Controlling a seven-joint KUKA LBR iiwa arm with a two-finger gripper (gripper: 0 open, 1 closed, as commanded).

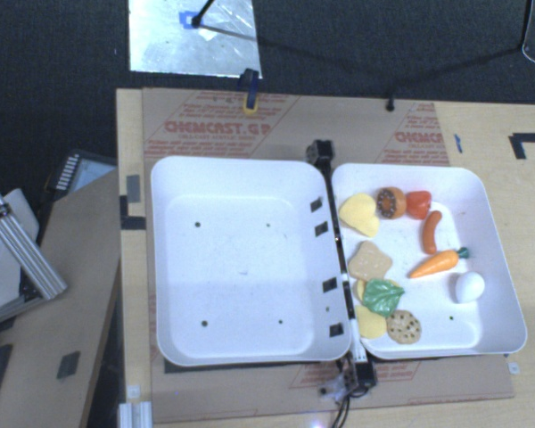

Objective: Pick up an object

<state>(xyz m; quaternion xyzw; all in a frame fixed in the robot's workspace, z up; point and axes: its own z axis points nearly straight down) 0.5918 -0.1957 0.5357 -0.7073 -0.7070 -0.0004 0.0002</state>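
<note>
The right bin (490, 239) holds several toy foods. A yellow piece (358, 213) lies at its upper left, with a brown doughnut (391, 202) and a red tomato (418, 203) beside it. A sausage (431, 230) and an orange carrot (437, 263) lie in the middle, and a white egg (469, 286) sits at the right. A slice of toast (368, 261), a green leaf (382, 296), a second yellow piece (371, 325) and a chocolate-chip cookie (403, 326) lie along the bin's left side.
The left bin (241, 257) sits beside the right one on a cardboard sheet (223, 125). A shiny metal plate (194, 23) lies on the dark floor beyond the bench. An aluminium rail (22, 248) stands at the far left.
</note>
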